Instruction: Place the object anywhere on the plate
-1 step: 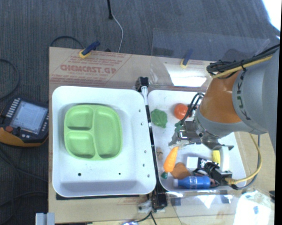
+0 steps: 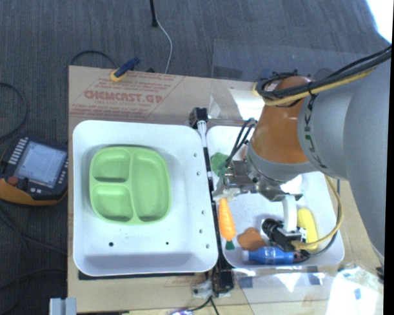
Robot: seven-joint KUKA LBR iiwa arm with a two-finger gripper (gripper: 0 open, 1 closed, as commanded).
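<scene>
In left white bin (image 2: 84, 246), green plastic plate with three sections (image 2: 129, 185) is laid flat. Over right white bin (image 2: 326, 252), grey arm with orange band (image 2: 281, 137) is held low. Gripper (image 2: 236, 181) is seen near that bin's left wall, just above long orange carrot toy (image 2: 226, 220); whether it is apart or together cannot be told. Near carrot, small brown lump (image 2: 249, 238), blue bottle-shaped thing (image 2: 270, 256) and yellow banana-shaped toy (image 2: 307, 225) are laid. Green thing (image 2: 219, 163) is partly hidden beside gripper. All toys are found in right bin, apart from plate.
</scene>
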